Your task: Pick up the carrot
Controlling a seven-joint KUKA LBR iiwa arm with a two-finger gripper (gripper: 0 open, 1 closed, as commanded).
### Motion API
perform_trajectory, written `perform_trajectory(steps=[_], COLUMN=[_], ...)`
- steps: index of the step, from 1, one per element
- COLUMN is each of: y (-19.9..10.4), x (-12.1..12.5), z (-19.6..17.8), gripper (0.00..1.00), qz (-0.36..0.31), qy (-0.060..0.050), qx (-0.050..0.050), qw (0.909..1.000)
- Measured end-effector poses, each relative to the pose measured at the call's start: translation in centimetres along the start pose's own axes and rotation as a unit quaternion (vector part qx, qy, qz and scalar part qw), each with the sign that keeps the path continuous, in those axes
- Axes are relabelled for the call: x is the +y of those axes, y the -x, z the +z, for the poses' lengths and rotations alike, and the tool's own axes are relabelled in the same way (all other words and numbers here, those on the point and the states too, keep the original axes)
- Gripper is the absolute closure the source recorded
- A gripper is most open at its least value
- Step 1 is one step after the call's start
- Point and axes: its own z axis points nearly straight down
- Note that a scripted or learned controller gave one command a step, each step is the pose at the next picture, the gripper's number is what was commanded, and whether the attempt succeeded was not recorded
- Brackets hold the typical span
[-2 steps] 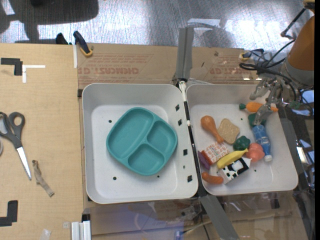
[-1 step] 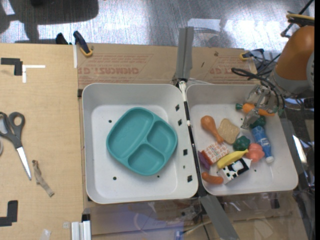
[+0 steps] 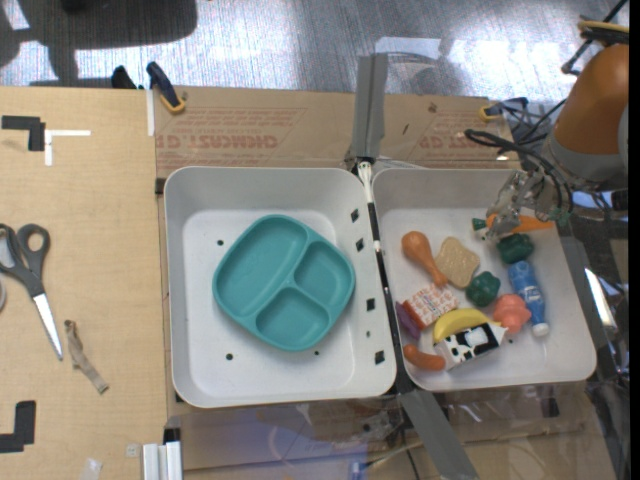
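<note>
Landmark is the right bin (image 3: pixel 585 368); at its near edge sit a black-and-white cow toy (image 3: pixel 472 341) and a banana (image 3: pixel 460 321), untouched; just past them, toward the bin's middle, a blue bottle (image 3: pixel 527 296), a bread slice (image 3: pixel 458 261) and a drumstick (image 3: pixel 420 251), all lying loose; a dark green piece (image 3: pixel 515 247) lies further in, toward the bin's far right corner; the carrot (image 3: pixel 530 224) is at that far right corner, lying crosswise, just beyond the green piece and apparently low in the bin, not clearly raised; the gripper (image 3: pixel 508 208) is right over the carrot's left part, touching or nearly so; whether it is wide, narrow or clamped on the carrot cannot be told, too small and cluttered; judgement: the reach to the carrot looks done, a secure grasp is unconfirmed, and the lift clear of the right bin is not yet done.
</note>
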Motion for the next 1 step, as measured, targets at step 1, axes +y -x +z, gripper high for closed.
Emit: perform_trajectory(steps=[1], y=[-2.81], x=[-0.88], z=[-16.75], gripper=[1.00], qz=[-0.049], qy=[0.000], qx=[0.003], qw=[0.9988])
